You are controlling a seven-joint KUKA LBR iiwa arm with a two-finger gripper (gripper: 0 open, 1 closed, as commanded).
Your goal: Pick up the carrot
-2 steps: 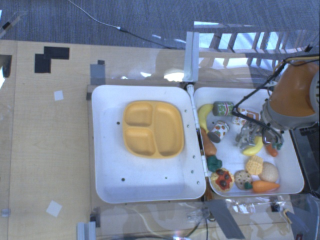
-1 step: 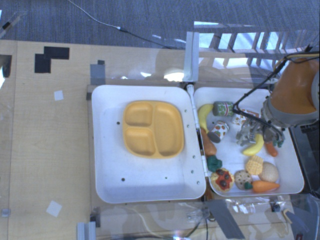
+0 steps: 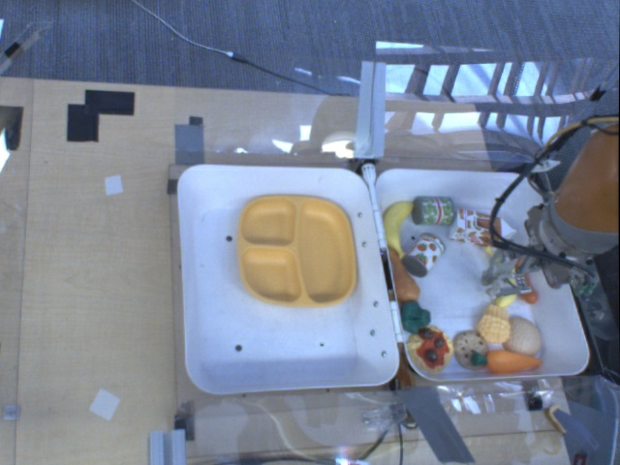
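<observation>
An orange, tapered carrot [image 3: 513, 361] lies against the front wall of the right bin [image 3: 577, 356], just in front of a pale round piece [image 3: 524, 335]. Another orange piece [image 3: 405, 282] with a green end [image 3: 417, 315] lies along that bin's left wall; it may also be a carrot. My gripper [image 3: 504, 277] hangs low over the right-hand middle of the bin, well behind the front carrot and apart from it. A small red-orange bit [image 3: 529, 297] shows just beside the gripper.
The right bin also holds a banana [image 3: 394, 223], a green can [image 3: 433, 210], a printed box [image 3: 472, 229], a small mug [image 3: 424, 252], a yellow corn-like piece [image 3: 494, 326], a pizza slice [image 3: 431, 347] and a cookie [image 3: 472, 347]. A yellow divided plate [image 3: 295, 250] sits in the left bin [image 3: 208, 356].
</observation>
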